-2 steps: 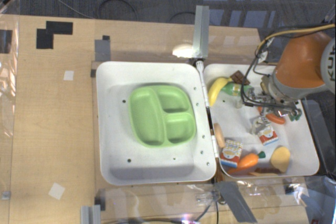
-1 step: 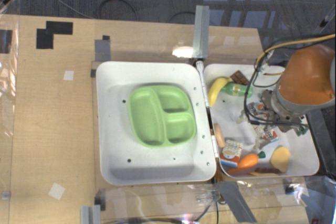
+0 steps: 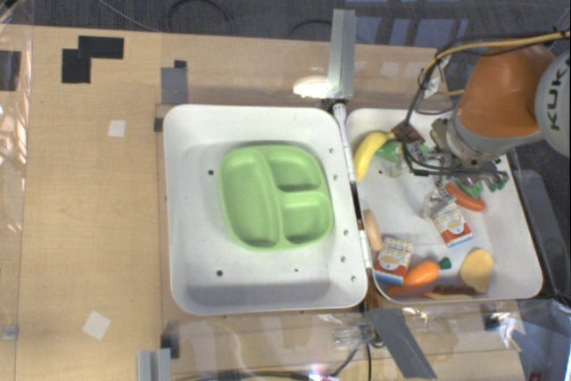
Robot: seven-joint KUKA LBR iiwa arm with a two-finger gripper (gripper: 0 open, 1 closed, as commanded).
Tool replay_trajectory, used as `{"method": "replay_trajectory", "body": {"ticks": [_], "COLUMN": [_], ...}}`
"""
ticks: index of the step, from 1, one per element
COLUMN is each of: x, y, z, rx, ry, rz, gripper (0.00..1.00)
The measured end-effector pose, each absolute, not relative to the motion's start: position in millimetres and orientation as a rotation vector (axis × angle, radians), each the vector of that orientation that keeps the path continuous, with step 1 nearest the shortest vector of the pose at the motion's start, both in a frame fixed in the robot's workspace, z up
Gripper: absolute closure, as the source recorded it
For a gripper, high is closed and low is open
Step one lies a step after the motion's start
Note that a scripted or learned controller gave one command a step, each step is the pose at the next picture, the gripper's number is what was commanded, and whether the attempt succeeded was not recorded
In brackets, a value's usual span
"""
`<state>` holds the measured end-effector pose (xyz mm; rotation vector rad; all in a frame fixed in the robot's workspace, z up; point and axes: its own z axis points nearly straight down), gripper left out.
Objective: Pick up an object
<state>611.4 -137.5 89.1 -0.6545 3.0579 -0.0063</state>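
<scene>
Camera view: the pincer (image 3: 449, 188) is lowered into the right bin (image 3: 526, 277) at frame right; its opening cannot be told. A descent onto the small carton (image 3: 453, 227) is judged next.

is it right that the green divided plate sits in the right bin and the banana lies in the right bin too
Not quite. The camera view shows the green divided plate in the left bin, not the right one. The rest holds: the banana lies in the right bin, near its upper left corner.
</scene>
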Motion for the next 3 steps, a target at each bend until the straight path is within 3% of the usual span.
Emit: {"method": "replay_trajectory", "body": {"ticks": [1,2,3], "x": [657.2,603.7,612.5], "y": [-153,-146,-89], "z": [89,90,90], "rx": [-0.618,-0.575,-0.716], "ry": [3.110,3.075,3.043], "rz": [0.021,-0.004,-0.004], "gripper": [0.00,0.00,0.00]}}
